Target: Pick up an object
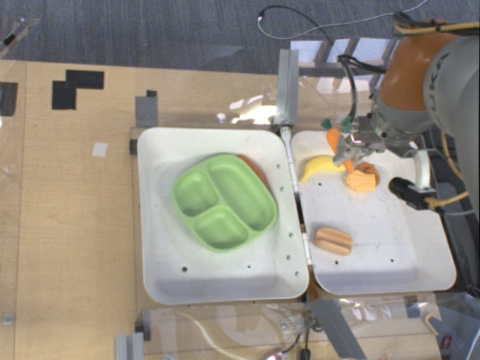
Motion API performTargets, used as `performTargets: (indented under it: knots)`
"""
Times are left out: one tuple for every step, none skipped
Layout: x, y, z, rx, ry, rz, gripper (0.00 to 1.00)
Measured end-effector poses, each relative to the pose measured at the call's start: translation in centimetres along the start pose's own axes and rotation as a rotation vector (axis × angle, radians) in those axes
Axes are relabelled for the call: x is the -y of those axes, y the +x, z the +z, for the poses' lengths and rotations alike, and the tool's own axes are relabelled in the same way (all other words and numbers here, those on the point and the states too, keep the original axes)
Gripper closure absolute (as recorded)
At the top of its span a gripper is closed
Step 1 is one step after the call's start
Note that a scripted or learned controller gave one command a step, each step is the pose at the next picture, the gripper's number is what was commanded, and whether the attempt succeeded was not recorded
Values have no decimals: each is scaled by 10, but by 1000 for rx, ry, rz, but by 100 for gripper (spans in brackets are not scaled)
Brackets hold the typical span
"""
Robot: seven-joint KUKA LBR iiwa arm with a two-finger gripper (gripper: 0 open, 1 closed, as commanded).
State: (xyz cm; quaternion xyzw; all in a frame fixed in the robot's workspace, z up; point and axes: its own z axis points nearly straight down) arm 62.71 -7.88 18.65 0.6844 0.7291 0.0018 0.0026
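1. The gripper [351, 153] hangs low over the back of the right bin [390, 265]; whether its fingers are spread or closed cannot be told, and nothing is visibly held
2. Just left of it lies a smooth, curved yellow banana [316, 167], near the bin's back left corner
3. Just right of it sits a lumpy orange piece [363, 178]; a small carrot [332, 136] with a green top lies behind
4. A tan, ridged hot dog [333, 240] rests apart, nearer the front
5. The left bin [161, 276] holds a glossy green divided plate [223, 200] with three compartments, something reddish peeking from behind it
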Motion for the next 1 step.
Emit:
performTargets:
  knots:
    - [-2, 1, -11, 2, -4, -9, 100]
